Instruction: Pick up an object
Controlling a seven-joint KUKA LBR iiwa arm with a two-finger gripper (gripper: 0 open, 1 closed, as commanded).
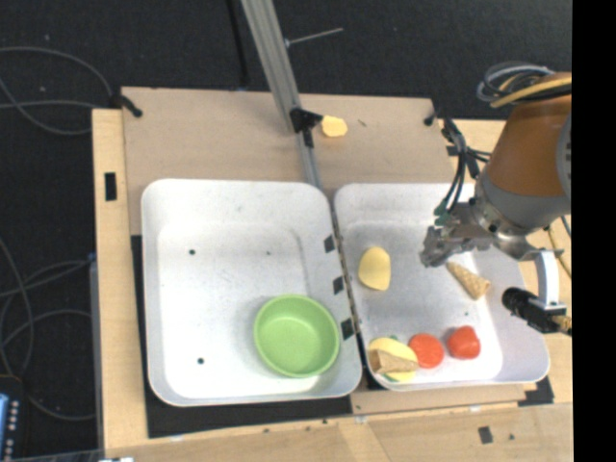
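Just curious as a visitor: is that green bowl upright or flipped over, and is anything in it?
Upright and empty: the green bowl in the left bin shows its open hollow, plain green inside.

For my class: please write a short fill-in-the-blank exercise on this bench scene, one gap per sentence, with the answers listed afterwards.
1. The green bowl sits in the ____ bin.
2. The two red items lie in the ____ bin.
3. The tool hangs over the ____ bin.
4. The small yellow piece beyond both bins lies on the ____.

Answers: left; right; right; bench
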